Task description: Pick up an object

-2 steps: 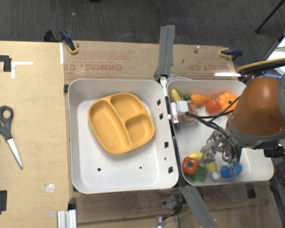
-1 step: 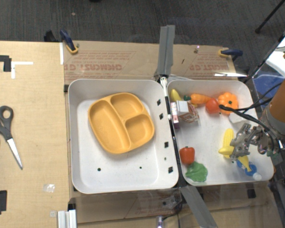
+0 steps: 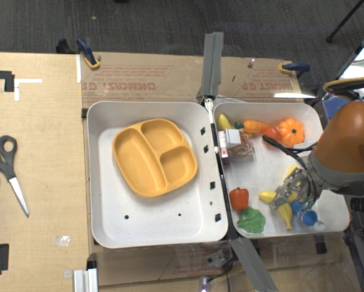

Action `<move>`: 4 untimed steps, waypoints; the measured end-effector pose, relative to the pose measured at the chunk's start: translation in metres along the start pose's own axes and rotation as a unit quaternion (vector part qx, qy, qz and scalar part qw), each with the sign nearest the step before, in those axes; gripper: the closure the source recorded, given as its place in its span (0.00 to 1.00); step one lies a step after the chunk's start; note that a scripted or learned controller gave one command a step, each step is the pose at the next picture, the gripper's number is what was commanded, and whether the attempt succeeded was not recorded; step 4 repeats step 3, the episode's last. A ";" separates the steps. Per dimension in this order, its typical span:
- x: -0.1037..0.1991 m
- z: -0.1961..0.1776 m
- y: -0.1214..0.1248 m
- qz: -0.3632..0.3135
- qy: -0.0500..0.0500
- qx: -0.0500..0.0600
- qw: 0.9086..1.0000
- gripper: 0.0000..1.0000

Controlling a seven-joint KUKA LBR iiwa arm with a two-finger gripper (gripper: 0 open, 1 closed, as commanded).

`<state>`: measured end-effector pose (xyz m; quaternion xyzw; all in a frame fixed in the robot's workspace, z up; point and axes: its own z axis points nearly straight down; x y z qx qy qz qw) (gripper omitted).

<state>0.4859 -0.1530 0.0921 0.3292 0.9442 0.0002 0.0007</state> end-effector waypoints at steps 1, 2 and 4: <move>0.060 -0.099 0.064 -0.011 0.000 0.000 1.000 1.00; 0.070 -0.138 0.125 -0.010 0.000 0.000 1.000 1.00; 0.056 -0.158 0.185 -0.098 0.000 0.000 0.995 1.00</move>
